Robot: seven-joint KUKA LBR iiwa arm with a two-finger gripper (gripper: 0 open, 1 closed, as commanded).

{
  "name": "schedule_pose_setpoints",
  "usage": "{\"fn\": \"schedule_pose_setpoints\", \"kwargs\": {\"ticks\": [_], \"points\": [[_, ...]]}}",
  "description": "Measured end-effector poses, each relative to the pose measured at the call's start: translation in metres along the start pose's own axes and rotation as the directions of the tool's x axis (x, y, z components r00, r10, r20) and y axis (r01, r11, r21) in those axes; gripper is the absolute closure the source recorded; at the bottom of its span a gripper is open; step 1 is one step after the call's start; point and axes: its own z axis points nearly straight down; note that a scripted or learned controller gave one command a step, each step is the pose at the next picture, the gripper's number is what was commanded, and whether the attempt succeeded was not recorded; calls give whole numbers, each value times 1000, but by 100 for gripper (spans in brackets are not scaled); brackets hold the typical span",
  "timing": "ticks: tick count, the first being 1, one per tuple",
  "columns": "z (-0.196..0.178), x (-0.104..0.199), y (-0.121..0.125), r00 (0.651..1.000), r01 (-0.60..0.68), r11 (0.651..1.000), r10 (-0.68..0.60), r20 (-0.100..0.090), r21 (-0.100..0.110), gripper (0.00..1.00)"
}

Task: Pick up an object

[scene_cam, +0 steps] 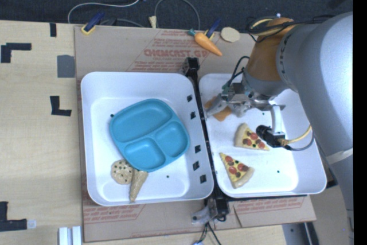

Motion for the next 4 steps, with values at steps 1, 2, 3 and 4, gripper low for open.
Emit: {"fn": "schedule_pose_setpoints", "kwargs": {"ticks": [1, 2, 3, 4], "points": [[0, -1, 30, 1000, -2, 1000, 2, -1, 1, 0], [-1, -15, 34, 1000, -2, 1000, 2, -2, -1, 0], [-2, -9, 8, 1000, -3, 1000, 3, 1, -3, 0], [0, 0, 33, 1000, -2, 1000, 2, 0, 0, 0]]}}
